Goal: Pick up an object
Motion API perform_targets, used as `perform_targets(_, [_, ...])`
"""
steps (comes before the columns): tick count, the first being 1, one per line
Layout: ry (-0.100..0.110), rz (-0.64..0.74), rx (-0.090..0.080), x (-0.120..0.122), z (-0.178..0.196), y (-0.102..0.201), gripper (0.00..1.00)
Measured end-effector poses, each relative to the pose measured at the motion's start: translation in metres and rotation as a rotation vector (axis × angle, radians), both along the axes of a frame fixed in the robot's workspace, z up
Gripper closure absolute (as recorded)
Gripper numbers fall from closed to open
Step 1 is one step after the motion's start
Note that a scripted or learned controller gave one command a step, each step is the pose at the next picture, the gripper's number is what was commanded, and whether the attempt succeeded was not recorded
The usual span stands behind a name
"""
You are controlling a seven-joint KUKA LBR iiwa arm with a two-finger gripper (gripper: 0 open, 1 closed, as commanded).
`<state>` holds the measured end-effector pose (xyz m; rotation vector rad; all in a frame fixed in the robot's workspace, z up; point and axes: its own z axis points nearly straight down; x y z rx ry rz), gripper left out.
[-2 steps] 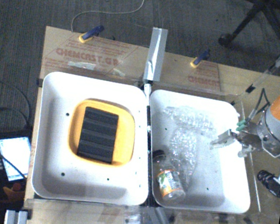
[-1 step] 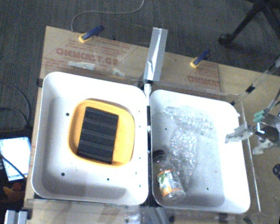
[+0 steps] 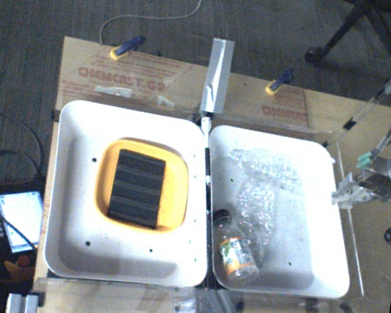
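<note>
One bottle (image 3: 237, 252), label seemingly illegible.

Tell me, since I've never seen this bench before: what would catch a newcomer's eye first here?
The yellow tray with a black ribbed insert stands out most, lying in the middle of the left bin. Next comes the clear plastic bottle with a colourful label and dark cap, lying at the front of the right bin, with crumpled clear plastic behind it. The gripper sits at that bin's right rim.

Clear plastic bottle (image 3: 240, 235) lying flat, right bin (image 3: 334, 212).
</note>
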<state>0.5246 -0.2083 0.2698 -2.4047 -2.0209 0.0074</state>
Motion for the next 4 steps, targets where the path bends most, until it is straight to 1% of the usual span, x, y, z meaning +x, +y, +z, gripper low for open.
perform_targets(1, [0.0, 0.137, 0.005, 0.03, -0.125, 0.104, 1.0])
perform_targets(2, [0.0, 0.136, 0.005, 0.03, -0.125, 0.104, 0.0])
perform_targets(3, [-0.017, 0.201, -0.001, 0.037, -0.178, 0.092, 0.0])
perform_targets(4, [-0.003, 0.22, 0.001, 0.052, -0.118, 0.026, 0.0])
